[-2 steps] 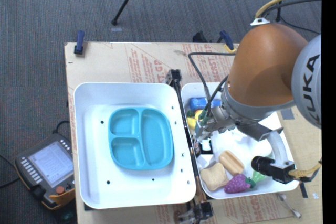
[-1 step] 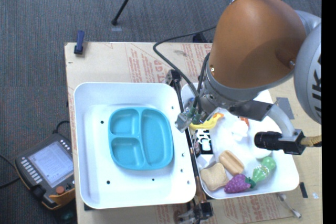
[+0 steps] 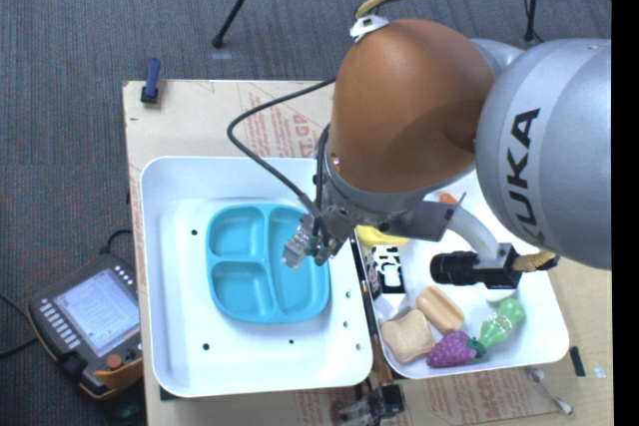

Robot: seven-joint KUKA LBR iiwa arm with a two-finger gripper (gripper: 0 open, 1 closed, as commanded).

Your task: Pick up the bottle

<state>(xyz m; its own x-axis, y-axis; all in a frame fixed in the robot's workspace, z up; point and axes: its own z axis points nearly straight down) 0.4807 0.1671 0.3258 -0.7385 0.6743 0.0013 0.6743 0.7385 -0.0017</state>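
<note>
A small pale green bottle (image 3: 502, 320) lies at the right end of the right bin (image 3: 555, 339), next to a purple bunch of grapes (image 3: 449, 349). My gripper (image 3: 304, 249) hangs over the left bin (image 3: 165, 314), above the right compartment of a blue divided plate (image 3: 240, 264). It is well to the left of the bottle. The big orange and grey arm hides the back part of the right bin.
The right bin also holds a tan toast piece (image 3: 404, 335), a bun-like piece (image 3: 440, 307), a yellow thing (image 3: 369, 235) and a black and white item (image 3: 387, 267) by its left wall. A blue clip (image 3: 151, 81) sits at the bench's far left corner. A teach pendant (image 3: 85, 322) lies on the floor.
</note>
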